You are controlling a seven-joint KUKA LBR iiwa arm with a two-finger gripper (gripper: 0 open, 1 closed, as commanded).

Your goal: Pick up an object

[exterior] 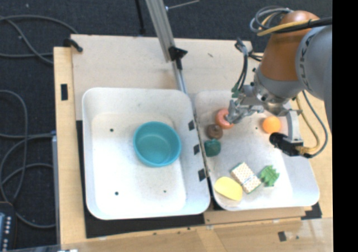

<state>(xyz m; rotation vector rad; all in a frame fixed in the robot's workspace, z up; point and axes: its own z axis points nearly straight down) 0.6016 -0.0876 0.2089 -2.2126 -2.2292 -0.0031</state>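
Dark carpet surrounds your tabletop (pixel 120 58) and its two white bins. Your end effector (pixel 234 112) hangs over the right bin (pixel 299 181), touching a pink object (pixel 223 118); whether it grips, you cannot tell. A teal bowl (pixel 157 143) sits in the left bin (pixel 106 189).

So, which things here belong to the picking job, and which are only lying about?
Job: the gripper, low in the right bin; the pink ring right by it; the brown piece and teal piece close by.

Lying about: orange ball, yellow piece, patterned block, green toy, teal bowl in the left bin.
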